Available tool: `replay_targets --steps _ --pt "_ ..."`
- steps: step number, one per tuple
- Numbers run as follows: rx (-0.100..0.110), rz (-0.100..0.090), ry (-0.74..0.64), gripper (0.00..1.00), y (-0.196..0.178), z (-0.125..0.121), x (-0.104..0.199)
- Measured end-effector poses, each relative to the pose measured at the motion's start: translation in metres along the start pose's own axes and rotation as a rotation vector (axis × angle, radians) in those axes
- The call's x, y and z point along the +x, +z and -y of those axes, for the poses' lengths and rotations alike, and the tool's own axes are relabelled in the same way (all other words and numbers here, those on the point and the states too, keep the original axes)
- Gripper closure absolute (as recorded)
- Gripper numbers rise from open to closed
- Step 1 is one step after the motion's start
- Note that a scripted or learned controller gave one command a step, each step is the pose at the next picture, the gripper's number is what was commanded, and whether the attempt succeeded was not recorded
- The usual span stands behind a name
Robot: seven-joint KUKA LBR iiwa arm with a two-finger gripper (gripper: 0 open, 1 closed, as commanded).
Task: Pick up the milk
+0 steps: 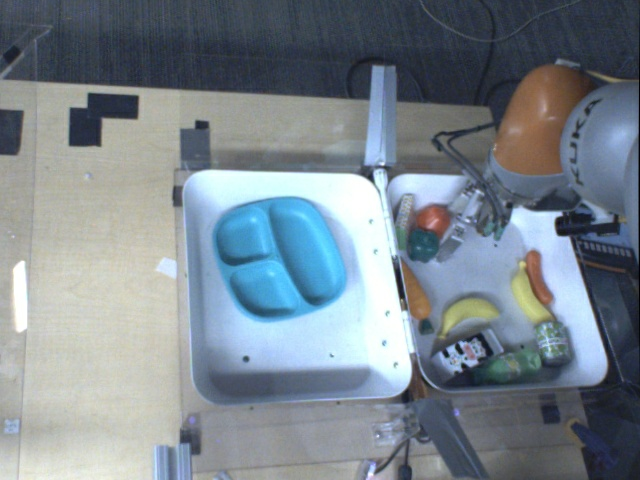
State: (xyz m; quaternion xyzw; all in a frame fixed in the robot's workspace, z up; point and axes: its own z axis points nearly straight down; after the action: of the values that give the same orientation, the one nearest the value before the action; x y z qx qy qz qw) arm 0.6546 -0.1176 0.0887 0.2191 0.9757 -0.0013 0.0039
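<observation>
The two-finger gripper (470, 218) is hanging over the back of the right white bin (590, 368), just beside a small red and teal object (427, 233) too blurred to identify; whether its tips are apart or together, I cannot tell, and nothing is visibly sitting between them. The black-and-white cow-patterned milk carton (468, 353) is lying at that bin's front edge, touching a green bottle (510, 366) and near a yellow banana (468, 314). A blue sectioned plastic tray (280, 256) is resting in the left white bin (300, 378) on the pale wooden bench (90, 268).
</observation>
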Motion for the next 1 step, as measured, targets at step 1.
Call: replay_targets --steps 1 --pt "-0.002 -0.02 0.064 0.0 0.0012 0.017 -0.0147"
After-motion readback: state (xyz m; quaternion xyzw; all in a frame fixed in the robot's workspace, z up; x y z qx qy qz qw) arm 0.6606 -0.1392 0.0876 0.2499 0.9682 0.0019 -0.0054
